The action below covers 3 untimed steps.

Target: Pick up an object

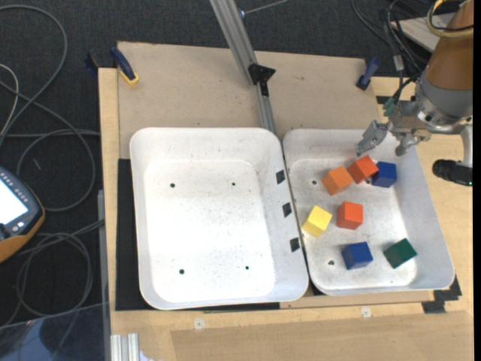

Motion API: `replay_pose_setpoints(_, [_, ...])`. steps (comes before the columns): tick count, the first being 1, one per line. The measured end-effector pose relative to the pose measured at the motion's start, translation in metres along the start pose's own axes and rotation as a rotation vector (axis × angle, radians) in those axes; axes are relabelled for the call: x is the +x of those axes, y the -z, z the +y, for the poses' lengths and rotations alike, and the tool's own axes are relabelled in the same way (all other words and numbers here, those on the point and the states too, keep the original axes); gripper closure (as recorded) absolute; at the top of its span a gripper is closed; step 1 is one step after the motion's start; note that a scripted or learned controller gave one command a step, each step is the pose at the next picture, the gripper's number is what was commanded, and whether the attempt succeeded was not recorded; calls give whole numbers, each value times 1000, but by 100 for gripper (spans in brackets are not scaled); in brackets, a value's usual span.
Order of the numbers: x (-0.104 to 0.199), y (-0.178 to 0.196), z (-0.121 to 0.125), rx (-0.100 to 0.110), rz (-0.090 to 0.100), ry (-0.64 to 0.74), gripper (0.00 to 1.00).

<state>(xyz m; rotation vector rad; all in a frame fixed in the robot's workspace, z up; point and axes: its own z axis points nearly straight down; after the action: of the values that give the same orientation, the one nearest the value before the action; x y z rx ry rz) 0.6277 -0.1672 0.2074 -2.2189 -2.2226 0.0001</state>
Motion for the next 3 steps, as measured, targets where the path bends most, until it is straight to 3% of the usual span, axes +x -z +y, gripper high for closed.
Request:
replay_pose_setpoints(1, [0,0,0,0,-1,0,0])
replay_pose_setpoints(2, [8,-47,-6,5,1,-1,0])
replay_pose_setpoints(3, [15,-88,0,-5,-3,-1,0])
